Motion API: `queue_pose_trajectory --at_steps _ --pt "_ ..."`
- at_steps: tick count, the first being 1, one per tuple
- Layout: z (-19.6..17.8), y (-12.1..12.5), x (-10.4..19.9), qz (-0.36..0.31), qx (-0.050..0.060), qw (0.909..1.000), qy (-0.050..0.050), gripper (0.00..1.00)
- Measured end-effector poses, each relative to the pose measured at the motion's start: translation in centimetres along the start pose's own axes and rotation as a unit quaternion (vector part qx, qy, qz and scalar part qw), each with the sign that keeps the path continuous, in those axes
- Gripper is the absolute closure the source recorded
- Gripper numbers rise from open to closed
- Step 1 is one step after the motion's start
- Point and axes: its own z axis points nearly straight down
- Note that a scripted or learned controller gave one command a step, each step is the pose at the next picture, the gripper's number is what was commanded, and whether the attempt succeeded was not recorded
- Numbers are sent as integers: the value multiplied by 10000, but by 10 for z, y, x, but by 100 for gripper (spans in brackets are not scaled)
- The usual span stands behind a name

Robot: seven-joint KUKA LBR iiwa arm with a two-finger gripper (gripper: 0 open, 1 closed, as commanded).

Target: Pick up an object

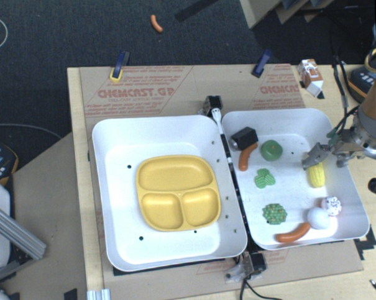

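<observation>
Camera view: my claw (323,159) hangs spread wide in the right bin (286,122), just above the far end of the yellow corn (316,175), holding nothing; I should centre over it, descend straight, then close.

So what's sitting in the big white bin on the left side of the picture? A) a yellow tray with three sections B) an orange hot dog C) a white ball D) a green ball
A: the left bin holds a yellow tray split into three sections, while the green pieces, the orange hot dog and the white ball all lie in the right bin.
</observation>
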Motion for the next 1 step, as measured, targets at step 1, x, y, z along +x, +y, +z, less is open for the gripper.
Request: queue_pose_trajectory --at_steps 1 --pt "63 -5 -3 5 13 10000 6 0"
